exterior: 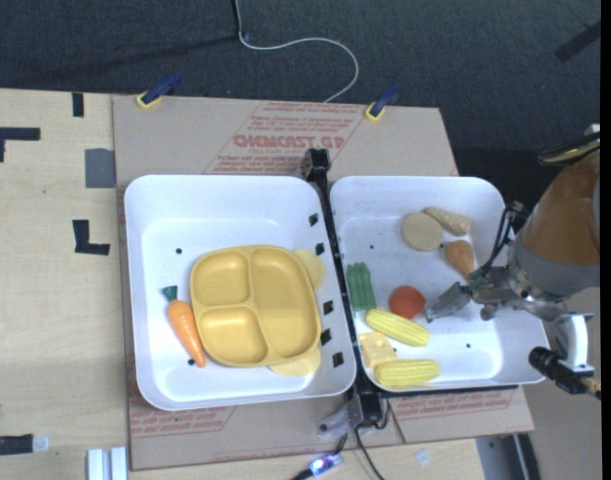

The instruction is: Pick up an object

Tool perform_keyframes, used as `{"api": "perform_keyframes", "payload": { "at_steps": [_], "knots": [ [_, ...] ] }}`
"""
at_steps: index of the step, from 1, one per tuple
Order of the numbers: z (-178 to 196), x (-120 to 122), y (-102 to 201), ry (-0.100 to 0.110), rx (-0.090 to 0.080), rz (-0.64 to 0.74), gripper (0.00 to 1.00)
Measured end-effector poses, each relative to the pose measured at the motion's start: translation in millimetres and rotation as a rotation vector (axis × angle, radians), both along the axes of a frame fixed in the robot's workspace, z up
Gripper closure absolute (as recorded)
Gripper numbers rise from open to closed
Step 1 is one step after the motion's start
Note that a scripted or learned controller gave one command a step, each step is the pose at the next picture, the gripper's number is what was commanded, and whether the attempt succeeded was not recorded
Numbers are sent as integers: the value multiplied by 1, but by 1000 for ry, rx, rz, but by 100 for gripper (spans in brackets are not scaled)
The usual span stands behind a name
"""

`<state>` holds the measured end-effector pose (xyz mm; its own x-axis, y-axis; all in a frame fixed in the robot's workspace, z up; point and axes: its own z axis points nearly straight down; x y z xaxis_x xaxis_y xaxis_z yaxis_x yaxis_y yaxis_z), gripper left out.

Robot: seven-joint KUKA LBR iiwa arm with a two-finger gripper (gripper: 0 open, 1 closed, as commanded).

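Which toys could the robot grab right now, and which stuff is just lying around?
For the job:
gripper, low in the right bin
tomato, right beside it
two corn cobs
green beans
round cookie

Just lying about:
yellow divided plate in the left bin
carrot beside that plate
white cable behind the bins

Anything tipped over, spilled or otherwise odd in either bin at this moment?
Nothing looks spilled or damaged. The one oddity: the yellow divided tray in the left bin lies on top of something pale yellow that pokes out at its right and lower edges. The carrot lies beside it; the right bin's food items lie loosely scattered.
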<state>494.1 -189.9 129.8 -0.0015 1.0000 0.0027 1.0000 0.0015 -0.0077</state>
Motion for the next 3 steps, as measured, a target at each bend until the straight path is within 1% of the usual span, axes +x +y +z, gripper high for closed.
{"api": "perform_keyframes", "payload": {
  "at_steps": [1,2,3],
  "knots": [
    [-48,0,1,-6,-3,0,0],
    [-35,0,0,-8,-5,-1,100],
    [17,11,4,-11,-4,1,100]
  ]
}}
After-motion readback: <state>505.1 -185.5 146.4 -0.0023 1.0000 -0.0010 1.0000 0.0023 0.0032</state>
